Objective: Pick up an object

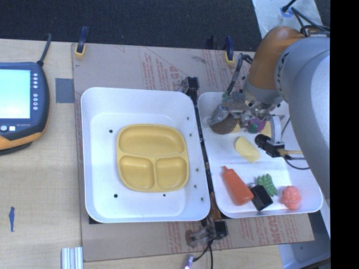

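The grey arm with its orange band reaches in from the right of the camera view and bends down over the far end of the right bin (pixel 314 206), where its pincer (pixel 238 112) sits low among the things at the back. Whether it is open or closed cannot be told, since the wrist and its cables cover that part. Right under the pincer lies a dark brown rounded object (pixel 223 125), touching or nearly touching it; nothing shows clearly as gripped. Just beside it, toward the arm, a small purple item (pixel 257 124) is partly hidden. Nearer the middle of the same bin rests a pale yellow lump (pixel 247 149), apart from the brown object. At the near end an orange-red carrot-shaped piece (pixel 236 186) lies at a slant, with a small black block (pixel 260 197) at its near tip, a green piece (pixel 266 182) just beside the block, and a pink rounded object (pixel 290 196) near the bin's right corner. The left bin (pixel 95 150) holds a yellow divided tray (pixel 152 157) with three compartments, lying flat in its middle. On the table (pixel 33 206) to the far left stands a control pendant (pixel 19 105) with a bright screen.
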Robot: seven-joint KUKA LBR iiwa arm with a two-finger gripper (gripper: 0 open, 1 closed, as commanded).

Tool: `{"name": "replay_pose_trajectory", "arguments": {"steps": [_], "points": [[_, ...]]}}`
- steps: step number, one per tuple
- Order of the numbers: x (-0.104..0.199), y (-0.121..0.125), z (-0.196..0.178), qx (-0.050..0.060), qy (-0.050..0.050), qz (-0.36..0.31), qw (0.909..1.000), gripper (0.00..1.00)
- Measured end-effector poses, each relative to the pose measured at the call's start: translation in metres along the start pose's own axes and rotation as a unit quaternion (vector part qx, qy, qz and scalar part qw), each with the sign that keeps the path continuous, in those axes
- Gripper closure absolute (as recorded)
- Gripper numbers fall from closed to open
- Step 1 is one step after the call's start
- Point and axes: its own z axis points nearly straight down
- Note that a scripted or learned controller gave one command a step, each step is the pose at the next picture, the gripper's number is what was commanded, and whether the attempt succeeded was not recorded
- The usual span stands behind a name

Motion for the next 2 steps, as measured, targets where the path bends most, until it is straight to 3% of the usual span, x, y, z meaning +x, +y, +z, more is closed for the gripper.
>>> {"name": "replay_pose_trajectory", "arguments": {"steps": [1,2], "points": [[0.0,0.0,-0.01,0.002,0.0,-0.003,1.0,1.0],[0.059,-0.043,-0.101,-0.007,-0.001,-0.002,1.0,1.0]]}}
